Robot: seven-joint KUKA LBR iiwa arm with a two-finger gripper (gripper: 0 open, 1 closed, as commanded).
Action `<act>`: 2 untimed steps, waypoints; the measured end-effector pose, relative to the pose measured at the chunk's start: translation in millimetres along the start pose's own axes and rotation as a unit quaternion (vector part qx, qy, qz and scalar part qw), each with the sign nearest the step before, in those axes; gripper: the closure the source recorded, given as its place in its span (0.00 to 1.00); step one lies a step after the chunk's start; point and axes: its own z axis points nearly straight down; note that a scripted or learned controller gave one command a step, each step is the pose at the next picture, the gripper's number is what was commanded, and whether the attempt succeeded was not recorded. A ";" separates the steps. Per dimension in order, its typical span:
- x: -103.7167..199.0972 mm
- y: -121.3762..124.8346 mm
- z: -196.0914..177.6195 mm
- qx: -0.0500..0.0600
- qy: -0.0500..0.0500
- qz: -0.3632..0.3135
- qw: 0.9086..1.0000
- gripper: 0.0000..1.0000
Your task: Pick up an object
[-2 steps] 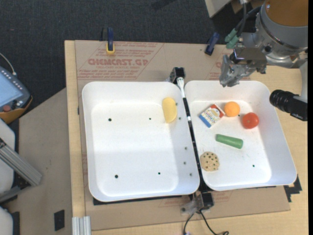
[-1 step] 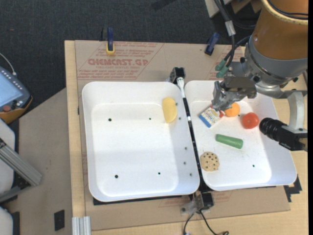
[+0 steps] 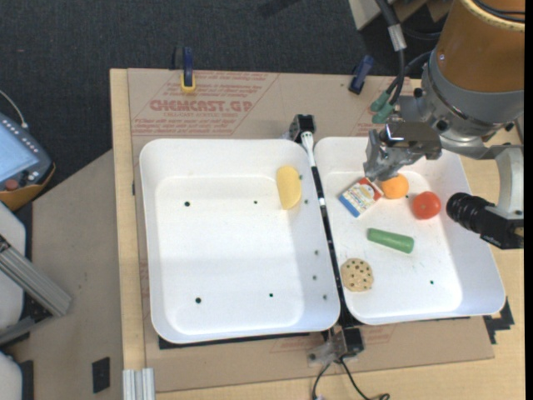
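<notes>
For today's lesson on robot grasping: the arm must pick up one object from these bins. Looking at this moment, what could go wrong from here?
1. The claw sits right where the small carton and the orange ball touch, so it may nudge both and grip neither.
2. The round red tomato lies close by; a bumped ball could knock it away.
3. The carton lies tilted, so it might slip out.

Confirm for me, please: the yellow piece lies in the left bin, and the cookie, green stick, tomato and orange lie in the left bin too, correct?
Not quite. In the camera view, the yellow piece does lie in the left bin, but the cookie, green stick, tomato and orange lie in the right bin.
</notes>
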 end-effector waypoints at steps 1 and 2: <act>0.4 0.6 -10.2 -0.001 0.000 0.000 1.000 1.00; -22.9 10.9 134.4 0.009 -0.001 0.003 1.000 1.00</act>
